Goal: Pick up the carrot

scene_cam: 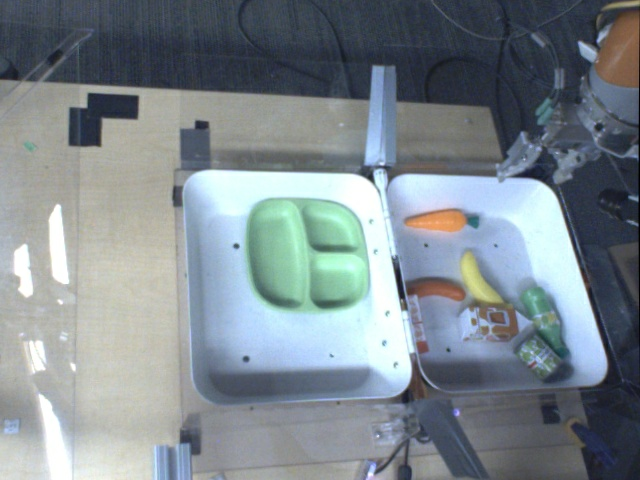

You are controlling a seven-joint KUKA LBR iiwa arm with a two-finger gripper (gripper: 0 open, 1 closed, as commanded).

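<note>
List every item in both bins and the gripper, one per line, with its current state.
carrot: lying flat, right bin, ungrasped
banana: lying flat, mid bin
sausage: lying by the left wall
carton: lying flat
green bottle: lying on its side
green can: tipped over, near corner
green tray: flat in left bin
gripper: above right bin's far corner, holding nothing

tray [305,253] in left bin [215,368]; carrot [437,222] in right bin [580,363]

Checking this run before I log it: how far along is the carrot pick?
Done: nothing that shows. The carrot lies on the floor of the right bin, near its back wall, untouched. In hand: the claw is above the bin's back right corner, off to the carrot's right, with nothing in it. Left: move over the carrot, descend, grasp and lift.
</note>
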